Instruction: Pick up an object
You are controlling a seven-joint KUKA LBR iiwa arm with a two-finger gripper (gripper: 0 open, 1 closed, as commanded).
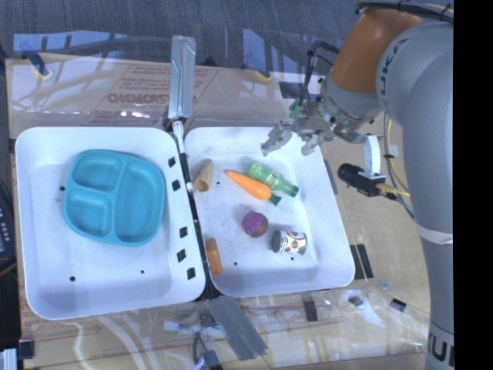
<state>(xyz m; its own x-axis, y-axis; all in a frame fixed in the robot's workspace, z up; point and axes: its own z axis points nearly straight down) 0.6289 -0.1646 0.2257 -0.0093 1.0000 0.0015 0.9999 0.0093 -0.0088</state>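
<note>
The right bin [323,241] holds several small objects. An orange carrot [248,184] lies in the middle, with a green bottle [272,179] just right of it. Below them sit a purple onion-like ball [255,223] and a patterned cup [289,242] on its side. A tan cone [203,175] rests near the bin's left wall, and an orange sausage-like piece [213,255] lies lower left. My gripper [292,142] hangs over the bin's upper right part, above the bottle, open with nothing between its fingers.
The left bin [35,206] bears a blue sectioned plate [115,196]. A metal bar [182,79] stands at the divider between the bins. My grey arm with its orange band [370,41] crosses the upper right.
</note>
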